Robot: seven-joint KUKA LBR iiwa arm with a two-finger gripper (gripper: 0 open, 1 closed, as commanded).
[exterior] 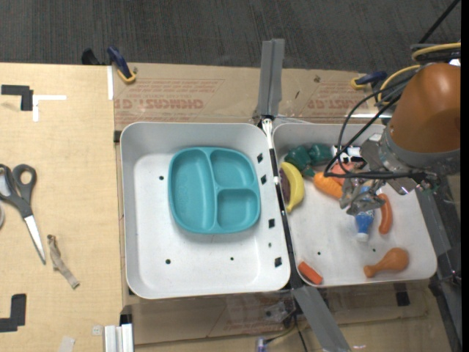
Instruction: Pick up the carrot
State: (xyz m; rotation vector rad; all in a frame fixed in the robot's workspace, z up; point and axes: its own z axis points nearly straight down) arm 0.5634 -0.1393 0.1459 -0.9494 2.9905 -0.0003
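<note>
The carrot is a short orange piece lying in the right bin, near its back left. A green leafy piece lies just behind it. My gripper hangs low over the bin's middle, right beside the carrot's right end, whose tip is hidden by the wrist and cables. Directly under the gripper lies a small blue and white object.
The right bin also holds a banana by the left wall, an orange-red stick, a tan drumstick and a small red piece at the front. A teal divided plate sits in the left bin. Scissors lie on the bench.
</note>
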